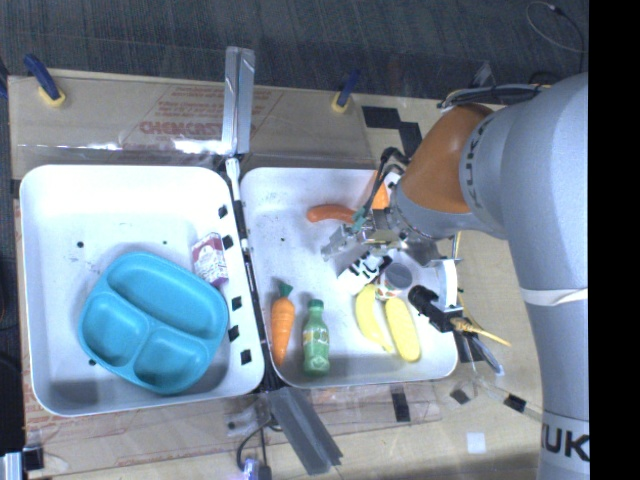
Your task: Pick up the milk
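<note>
At the left of the frame the left bin (40, 268) held a blue divided plate (153, 321) in its lower middle. Just to the upper right of that plate, close to the wall between the bins, lay the milk (209, 259), a small carton with a reddish label, on its side or tilted; which could not be made out. Nothing touched it, so by the look of things the pick had not been made.

Across the divider, the right bin (262, 193) carried a carrot (283, 325) and a green bottle (315, 338) side by side near its lower left corner. A sausage (331, 213) lay toward the upper middle, and two bananas (389, 325) sat at the lower right.

Above the bananas, in the middle right of that bin, hovered the gripper (362, 252), with the orange band of the arm (520, 168) behind it at the right of the frame. Whether it was wide or narrow could not be told from this angle, and nothing could be seen held in it.

The gripper stood well apart from the milk, in the other bin. The whole task appeared to remain: crossing to the left bin, descending over the carton, closing on it and lifting.
</note>
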{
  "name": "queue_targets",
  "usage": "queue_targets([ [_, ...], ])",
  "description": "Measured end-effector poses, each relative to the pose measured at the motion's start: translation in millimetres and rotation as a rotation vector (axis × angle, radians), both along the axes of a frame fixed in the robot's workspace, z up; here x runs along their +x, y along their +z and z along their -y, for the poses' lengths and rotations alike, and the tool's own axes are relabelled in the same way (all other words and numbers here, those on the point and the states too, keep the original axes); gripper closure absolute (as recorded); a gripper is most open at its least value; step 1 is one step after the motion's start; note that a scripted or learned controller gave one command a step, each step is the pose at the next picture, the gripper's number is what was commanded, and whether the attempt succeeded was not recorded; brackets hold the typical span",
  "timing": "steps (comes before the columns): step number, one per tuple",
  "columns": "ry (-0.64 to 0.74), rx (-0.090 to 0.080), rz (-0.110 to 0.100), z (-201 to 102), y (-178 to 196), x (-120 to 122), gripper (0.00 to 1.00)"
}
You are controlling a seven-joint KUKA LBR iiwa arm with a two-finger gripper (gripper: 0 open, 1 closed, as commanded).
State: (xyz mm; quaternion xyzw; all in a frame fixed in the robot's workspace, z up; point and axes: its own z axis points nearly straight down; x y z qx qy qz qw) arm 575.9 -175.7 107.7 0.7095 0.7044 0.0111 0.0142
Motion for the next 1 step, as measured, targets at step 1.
queue_targets([
  [1, 0.063, 0.003, -0.008, 7.8, -0.7, 3.1, 0.00],
])
